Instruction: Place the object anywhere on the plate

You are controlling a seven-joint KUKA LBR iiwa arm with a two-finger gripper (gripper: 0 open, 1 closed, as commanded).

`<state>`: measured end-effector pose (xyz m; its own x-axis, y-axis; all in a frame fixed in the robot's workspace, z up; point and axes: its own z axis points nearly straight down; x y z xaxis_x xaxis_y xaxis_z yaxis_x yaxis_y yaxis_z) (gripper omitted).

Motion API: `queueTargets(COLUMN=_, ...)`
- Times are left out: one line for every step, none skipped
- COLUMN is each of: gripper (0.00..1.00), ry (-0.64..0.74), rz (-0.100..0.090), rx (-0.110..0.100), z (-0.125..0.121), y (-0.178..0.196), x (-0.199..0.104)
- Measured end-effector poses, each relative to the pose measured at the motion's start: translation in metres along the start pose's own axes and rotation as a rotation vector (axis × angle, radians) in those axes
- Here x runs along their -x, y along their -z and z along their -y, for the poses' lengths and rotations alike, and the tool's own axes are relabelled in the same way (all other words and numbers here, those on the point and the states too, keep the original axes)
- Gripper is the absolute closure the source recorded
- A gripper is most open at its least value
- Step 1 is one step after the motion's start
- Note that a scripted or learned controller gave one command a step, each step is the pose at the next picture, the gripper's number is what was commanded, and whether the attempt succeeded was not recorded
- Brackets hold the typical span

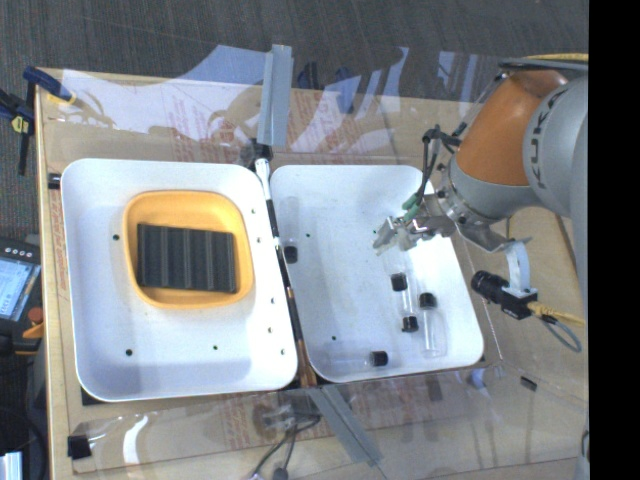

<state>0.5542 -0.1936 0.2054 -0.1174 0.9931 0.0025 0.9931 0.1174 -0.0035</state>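
Observation:
A yellow plate (150, 212) lies in the left bin (85, 298), with a dark ribbed rectangle (188, 258) across its middle. Several small black pieces sit in the right bin (335, 298): one (398, 282) just below the gripper, one (427, 300) to its right, one (408, 323) lower down, and more toward the bin's front and left. A clear tube (430, 334) lies by the right wall. My gripper (393, 234) hangs over the upper right part of the right bin, above these pieces. Nothing is visibly held in it.
The grey arm with its orange band (505, 138) reaches in from the right over the bench edge. A black camera mount (500, 290) sits just outside the right bin. A metal bar (272, 98) stands behind the gap between the bins.

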Motion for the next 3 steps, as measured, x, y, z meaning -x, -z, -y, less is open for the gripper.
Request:
queueTargets(gripper=1.0, ry=0.071, rz=0.002, rx=0.002, z=-0.002, y=0.059, x=-0.041)
queueTargets(gripper=1.0, ry=0.106, rz=0.003, rx=0.003, z=-0.036, y=0.055, x=-0.097)
queueTargets(gripper=1.0, ry=0.414, rz=0.004, rx=0.003, z=-0.077, y=0.016, x=-0.11)
